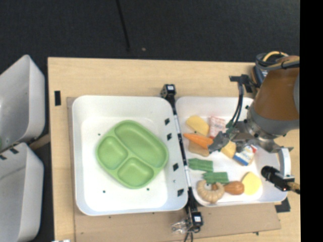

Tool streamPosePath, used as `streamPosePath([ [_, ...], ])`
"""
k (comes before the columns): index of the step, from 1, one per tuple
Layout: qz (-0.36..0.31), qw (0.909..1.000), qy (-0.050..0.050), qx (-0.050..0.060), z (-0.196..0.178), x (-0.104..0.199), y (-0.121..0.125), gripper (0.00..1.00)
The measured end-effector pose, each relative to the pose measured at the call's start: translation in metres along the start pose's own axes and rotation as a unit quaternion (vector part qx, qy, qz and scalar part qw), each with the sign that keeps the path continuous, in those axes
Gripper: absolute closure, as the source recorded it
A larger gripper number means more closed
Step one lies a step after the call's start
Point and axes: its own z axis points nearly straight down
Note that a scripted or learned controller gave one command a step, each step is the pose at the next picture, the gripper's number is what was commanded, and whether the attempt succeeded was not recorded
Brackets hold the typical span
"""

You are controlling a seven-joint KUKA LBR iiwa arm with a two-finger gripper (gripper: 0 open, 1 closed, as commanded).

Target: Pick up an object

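Gripper: the gripper (225, 144) hangs low over the middle of the right bin (222, 104), under the grey and orange arm (275, 100) that comes in from the right edge of the bench (126, 77).
Fingers: dark and bunched together from where I stand; I cannot tell how far apart they are, nor whether anything sits between them.
Touching: the tip looks to be right at the cheese wedge (229, 149) and just beside the carrot (198, 139); contact I cannot confirm.
Carrot: lies across the bin's middle, orange, pointing toward the divider between the bins.
Yellow piece: a pale yellow block (197, 125) sits just behind the carrot, toward the bin's far edge.
Pink packet: a small pink and white packet (217, 124) lies beside the yellow block, near the cable running down the arm.
Blue and white item: a little carton (243, 157) rests just right of the cheese wedge, partly under the arm.
Green pieces: two green bean-like strips (207, 169) lie near the divider, toward the near edge.
Near edge: a doughnut (210, 191), a brown sausage-like piece (233, 187) and a lemon (251, 183) line up along it.
Left bin: the left bin (91, 195) carries a green divided plate (131, 154) at its centre.
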Motion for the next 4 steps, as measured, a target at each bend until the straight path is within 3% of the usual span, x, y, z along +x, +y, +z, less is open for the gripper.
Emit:
streamPosePath([
  [1,0.001,1.0,-0.001,0.001,0.115,-0.003,-0.028,0.0],
  [2,0.003,1.0,0.0,0.0,0.103,-0.003,-0.027,1.0],
  [3,-0.004,1.0,0.0,-0.005,0.006,0.049,-0.024,1.0],
  [4,-0.007,1.0,0.001,-0.003,-0.046,0.16,-0.025,1.0],
])
